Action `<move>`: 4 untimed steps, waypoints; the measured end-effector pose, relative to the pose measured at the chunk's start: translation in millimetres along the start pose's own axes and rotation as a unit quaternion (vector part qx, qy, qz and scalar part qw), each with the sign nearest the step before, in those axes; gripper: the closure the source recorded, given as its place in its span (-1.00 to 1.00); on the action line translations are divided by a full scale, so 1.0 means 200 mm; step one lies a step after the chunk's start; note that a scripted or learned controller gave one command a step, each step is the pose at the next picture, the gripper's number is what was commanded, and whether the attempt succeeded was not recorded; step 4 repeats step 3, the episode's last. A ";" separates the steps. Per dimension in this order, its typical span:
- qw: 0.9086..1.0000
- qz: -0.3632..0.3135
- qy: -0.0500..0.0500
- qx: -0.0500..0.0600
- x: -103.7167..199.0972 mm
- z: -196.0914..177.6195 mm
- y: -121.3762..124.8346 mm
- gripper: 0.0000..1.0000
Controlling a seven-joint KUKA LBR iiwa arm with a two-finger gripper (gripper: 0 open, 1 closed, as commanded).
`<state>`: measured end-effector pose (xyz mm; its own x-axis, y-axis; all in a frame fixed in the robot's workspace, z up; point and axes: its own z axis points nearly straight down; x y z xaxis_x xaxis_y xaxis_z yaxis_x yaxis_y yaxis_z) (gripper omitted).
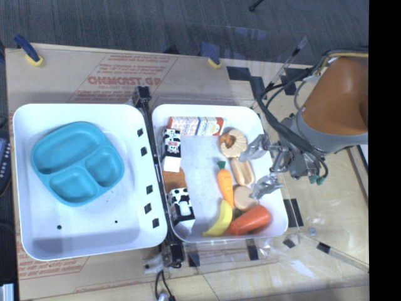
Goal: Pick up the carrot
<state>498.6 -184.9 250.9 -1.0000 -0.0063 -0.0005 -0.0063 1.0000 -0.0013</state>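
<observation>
My grey arm with its orange band (335, 99) reached in from the right, bent low over the right edge of the right shallow white bin (207, 113). My two-finger gripper (262, 165) pointed leftward over the bin's right rim, its metal fingers (255, 147) spread wide apart, one toward the far side and one toward the near side. Nothing sat between them; I held nothing.

The small orange carrot with a green top (225, 185) lay in the right half of that bin, green end pointing away, just left of my gripper and apart from it. A hot dog in a pale bun (242, 171) lay between the carrot and my fingers, right beside the carrot. A yellow banana (219, 219) and a red pepper-like piece (252, 218) rested near the carrot's lower end. A round tan pastry (232, 141) sat beyond the hot dog, and an orange-and-white carton (195, 125) lay along the far wall.

The left white bin (37, 231) held a blue sectioned plastic tray (76, 162).
</observation>
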 end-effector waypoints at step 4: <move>0.995 0.099 -0.002 -0.001 0.03 0.44 0.44 1.00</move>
